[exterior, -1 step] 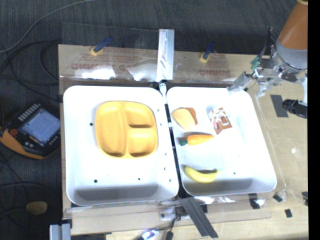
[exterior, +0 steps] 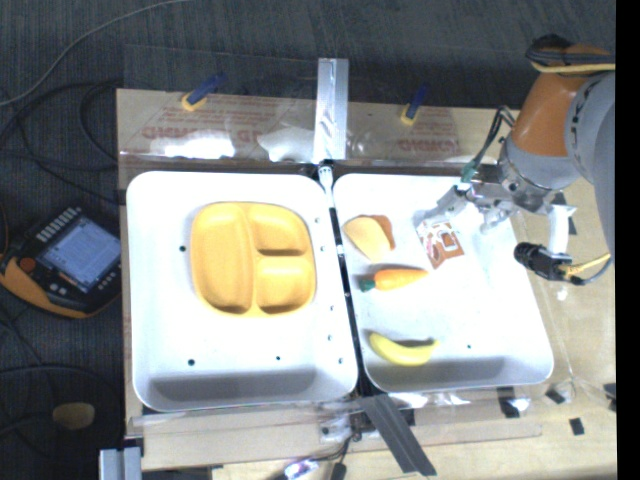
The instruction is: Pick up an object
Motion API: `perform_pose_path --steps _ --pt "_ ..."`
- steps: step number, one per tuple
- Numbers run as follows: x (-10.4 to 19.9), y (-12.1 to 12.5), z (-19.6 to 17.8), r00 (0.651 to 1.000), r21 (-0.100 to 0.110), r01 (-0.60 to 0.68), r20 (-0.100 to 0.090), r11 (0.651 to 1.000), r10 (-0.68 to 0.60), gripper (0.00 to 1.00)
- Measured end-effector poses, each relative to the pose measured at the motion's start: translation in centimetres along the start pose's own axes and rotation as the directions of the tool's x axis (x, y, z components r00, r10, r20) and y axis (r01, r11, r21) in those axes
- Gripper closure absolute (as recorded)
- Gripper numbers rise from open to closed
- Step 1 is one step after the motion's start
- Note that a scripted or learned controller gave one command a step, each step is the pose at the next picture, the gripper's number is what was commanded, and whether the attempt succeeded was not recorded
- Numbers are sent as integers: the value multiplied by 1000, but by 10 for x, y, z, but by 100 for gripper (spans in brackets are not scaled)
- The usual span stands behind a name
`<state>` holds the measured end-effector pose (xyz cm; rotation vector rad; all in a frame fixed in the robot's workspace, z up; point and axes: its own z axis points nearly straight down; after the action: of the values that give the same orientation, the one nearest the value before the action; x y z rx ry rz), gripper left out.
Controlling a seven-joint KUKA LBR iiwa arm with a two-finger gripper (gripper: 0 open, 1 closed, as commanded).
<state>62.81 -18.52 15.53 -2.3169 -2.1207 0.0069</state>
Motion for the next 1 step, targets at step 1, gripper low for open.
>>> perform_pose_path --steps 1 --pt "-25 26 15 994 -1 -107 -1 994 107 0"
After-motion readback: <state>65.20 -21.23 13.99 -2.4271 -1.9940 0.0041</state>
